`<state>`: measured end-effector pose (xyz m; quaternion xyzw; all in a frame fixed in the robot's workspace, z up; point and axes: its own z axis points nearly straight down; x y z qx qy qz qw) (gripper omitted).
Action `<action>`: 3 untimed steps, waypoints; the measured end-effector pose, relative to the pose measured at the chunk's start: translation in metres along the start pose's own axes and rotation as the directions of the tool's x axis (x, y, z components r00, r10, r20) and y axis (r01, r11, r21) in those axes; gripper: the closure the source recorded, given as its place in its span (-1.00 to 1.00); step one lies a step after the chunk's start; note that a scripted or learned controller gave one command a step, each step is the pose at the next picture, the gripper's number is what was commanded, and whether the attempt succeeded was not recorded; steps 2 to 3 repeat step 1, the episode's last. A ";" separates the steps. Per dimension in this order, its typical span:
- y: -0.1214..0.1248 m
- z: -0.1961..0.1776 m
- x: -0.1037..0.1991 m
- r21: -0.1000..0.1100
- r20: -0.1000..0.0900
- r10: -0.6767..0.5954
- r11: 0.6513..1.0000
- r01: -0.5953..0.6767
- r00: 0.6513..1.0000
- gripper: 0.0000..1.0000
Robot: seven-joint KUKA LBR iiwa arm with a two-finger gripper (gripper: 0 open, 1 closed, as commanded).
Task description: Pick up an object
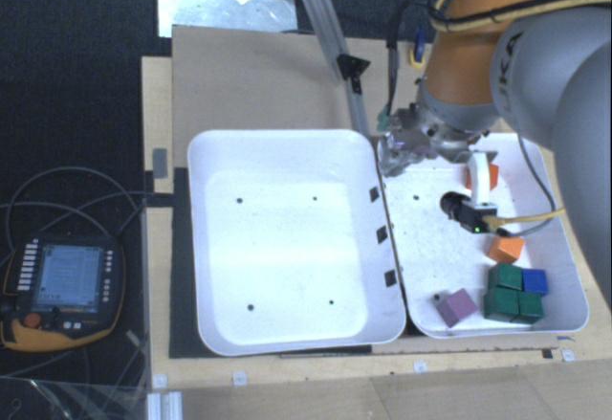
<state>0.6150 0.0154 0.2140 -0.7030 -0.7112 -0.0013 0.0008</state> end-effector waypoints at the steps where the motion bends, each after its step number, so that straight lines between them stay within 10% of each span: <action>1: -0.019 0.001 0.045 0.001 0.000 0.002 1.000 -0.002 1.000 1.00; 3: -0.019 0.001 0.045 0.001 0.000 0.002 1.000 -0.002 1.000 1.00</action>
